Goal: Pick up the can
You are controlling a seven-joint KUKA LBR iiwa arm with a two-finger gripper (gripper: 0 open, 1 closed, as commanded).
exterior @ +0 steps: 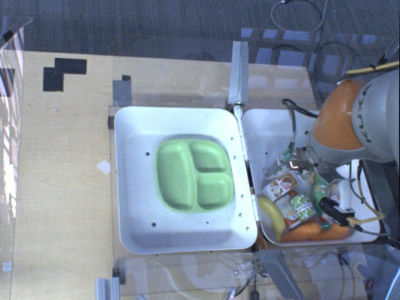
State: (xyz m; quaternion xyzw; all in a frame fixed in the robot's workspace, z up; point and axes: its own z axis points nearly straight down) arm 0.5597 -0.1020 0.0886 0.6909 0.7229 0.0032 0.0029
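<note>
I see the arm (356, 120) reaching over the right bin (269, 127), its gripper (302, 162) low among the clutter. I can't pick the can out with certainty. A banana (271, 213) and carrot (312, 231) lie along the near wall. The left bin (134, 167) holds a green tray (194, 174).

A pale wooden bench (62, 167) stands on dark carpet (125, 11) (black cables (300, 8) trailing).

Grey arm (375, 117) bent in from right, orange-banded wrist angled downward
</note>
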